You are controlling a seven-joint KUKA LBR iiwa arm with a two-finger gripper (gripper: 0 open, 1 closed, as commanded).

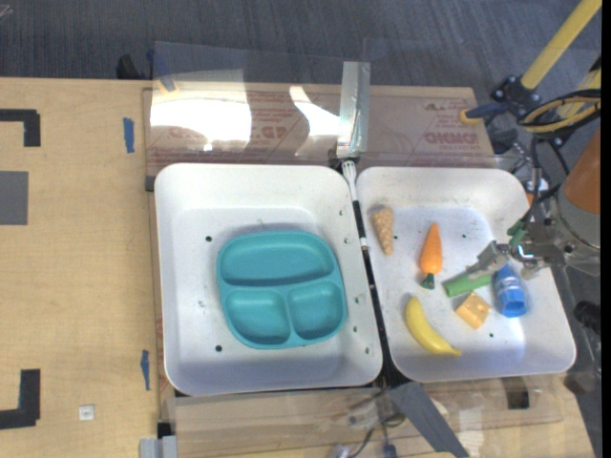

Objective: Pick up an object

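Overhead slanted view of the bench, with places given relative to the right bin point(549, 346), the shallow white tray that holds every loose object. The gripper point(495, 256) enters across the bin's right-hand wall and hangs low over the bin's middle right; whether its jaws are spread or pressed together cannot be told, since the metal parts merge with what lies under them. Just beneath and beside it lie a green bar point(466, 282), a blue bottle point(511, 294) and an orange cheese wedge point(471, 310), crowded together and touching or nearly so, which probably makes a clean single pick awkward. Better candidates, judged by free room, are the carrot point(431, 250) toward the bin's centre, the yellow banana point(427, 327) near its front wall, and the tan cone point(383, 227) close to its left wall; the carrot has bare floor on all sides. The cone's nearness to the wall leaves little finger clearance. Beyond the bin's left wall sits the left bin point(181, 284) carrying a teal divided plate point(280, 287). Nothing appears lifted yet.
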